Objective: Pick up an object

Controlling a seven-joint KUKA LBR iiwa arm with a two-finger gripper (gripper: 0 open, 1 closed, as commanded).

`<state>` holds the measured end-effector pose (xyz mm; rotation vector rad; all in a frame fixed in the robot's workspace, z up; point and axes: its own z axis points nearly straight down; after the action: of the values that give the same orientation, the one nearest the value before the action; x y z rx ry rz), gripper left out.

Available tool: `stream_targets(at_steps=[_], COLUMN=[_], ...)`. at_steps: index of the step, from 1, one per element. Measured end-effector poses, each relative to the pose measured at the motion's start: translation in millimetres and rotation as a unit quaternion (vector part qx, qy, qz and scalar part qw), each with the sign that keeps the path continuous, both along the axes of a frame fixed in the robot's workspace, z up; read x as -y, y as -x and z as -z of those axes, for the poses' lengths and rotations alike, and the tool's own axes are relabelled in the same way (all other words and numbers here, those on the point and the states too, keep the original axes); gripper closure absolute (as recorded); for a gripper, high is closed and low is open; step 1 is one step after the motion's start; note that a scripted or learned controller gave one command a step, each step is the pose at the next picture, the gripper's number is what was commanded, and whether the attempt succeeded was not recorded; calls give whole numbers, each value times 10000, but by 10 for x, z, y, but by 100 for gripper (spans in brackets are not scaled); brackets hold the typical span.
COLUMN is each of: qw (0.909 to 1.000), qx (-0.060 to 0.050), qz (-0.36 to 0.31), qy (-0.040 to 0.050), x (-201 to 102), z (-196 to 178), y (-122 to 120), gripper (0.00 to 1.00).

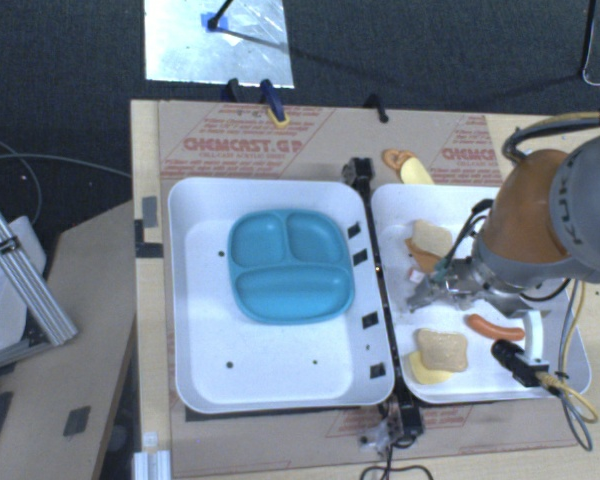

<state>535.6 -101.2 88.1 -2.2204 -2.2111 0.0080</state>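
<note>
My gripper [427, 291] hangs low over the middle of the right bin [570, 368], near its left wall, with the grey and orange arm reaching in from the right. Just above the gripper lies a pale bread piece [431, 237] with an orange-brown piece [421, 258] beside it. Below the gripper, a tan toast slice [442, 349] rests on a yellow piece [427, 372]. A red sausage [494, 326] lies to the right of the gripper, partly under the arm. I see nothing held in the gripper.
The left bin [205, 368] holds a blue divided plate [288, 266]. A yellow and orange banana-like toy [410, 167] lies on the cardboard behind the right bin. Black clips line the divider between the bins [373, 268].
</note>
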Motion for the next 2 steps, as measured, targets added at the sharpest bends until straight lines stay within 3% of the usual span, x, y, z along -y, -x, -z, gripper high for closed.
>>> stream_targets(at_steps=[1,2], qw=[9999,10000], qx=[118,72], qz=[-91,-18], qy=[-14,17], x=[-992,-659], z=[-1022,-983], y=[-465,-915], gripper=[0,0])
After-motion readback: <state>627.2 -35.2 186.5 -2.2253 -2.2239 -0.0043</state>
